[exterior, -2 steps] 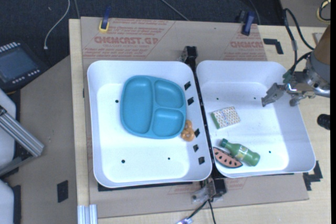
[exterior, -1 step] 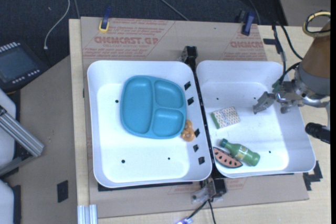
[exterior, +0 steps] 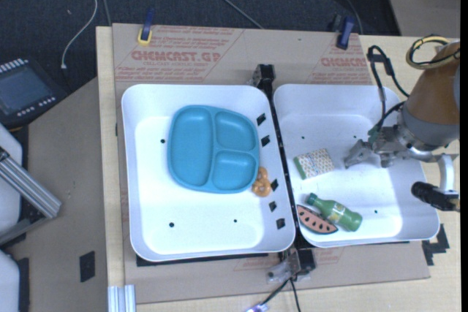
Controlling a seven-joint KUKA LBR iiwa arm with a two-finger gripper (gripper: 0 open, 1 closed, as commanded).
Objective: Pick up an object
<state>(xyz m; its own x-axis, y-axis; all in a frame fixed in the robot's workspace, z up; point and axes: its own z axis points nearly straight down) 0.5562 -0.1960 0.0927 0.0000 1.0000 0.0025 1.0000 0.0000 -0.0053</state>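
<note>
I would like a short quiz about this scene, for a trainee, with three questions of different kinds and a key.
1. True or false: the blue divided plate lies in the right bin.
2. Which thing lies closest to the gripper? A. green bottle B. patterned packet C. watermelon slice
3. Fill in: the small orange thing lies in the ___ bin, beside the plate.

Key: 1. false; 2. B; 3. left
</note>
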